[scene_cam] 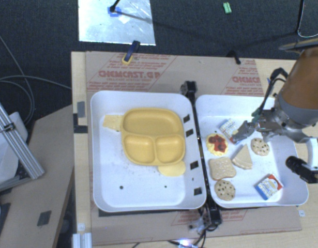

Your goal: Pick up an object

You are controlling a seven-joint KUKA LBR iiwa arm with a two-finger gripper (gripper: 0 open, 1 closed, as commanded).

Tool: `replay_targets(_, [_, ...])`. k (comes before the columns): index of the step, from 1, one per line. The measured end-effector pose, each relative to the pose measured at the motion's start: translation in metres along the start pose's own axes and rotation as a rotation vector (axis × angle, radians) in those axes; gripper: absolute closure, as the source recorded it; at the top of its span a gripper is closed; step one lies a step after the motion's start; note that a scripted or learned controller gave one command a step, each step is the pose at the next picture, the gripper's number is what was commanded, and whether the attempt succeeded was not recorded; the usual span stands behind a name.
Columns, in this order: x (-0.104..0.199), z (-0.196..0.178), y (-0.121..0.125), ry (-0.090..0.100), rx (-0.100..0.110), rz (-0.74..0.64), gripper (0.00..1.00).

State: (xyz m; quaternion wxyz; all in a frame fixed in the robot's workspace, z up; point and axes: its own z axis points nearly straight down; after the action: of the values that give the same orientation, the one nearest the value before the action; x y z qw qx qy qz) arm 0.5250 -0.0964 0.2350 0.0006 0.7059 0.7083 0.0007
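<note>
Nearest us in the right bin (303, 192) lay a chocolate-chip cookie (225, 189), which we judged light, stiff and brittle, best pinched across its edges, while our hand (245, 132) hovered above, its opening unclear to us.

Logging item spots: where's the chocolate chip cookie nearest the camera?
In the right bin, at its near edge: the cookie lies just below the bread slice, left of the blue-and-white packet.

The arm (303, 87) runs off the right edge, overlapping the right bin (288, 200).
</note>
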Motion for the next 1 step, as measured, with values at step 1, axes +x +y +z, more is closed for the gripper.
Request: replay_targets(1, [-0.0091, 0.1343, 0.0301, -0.003, -0.015, 0.000, 0.00])
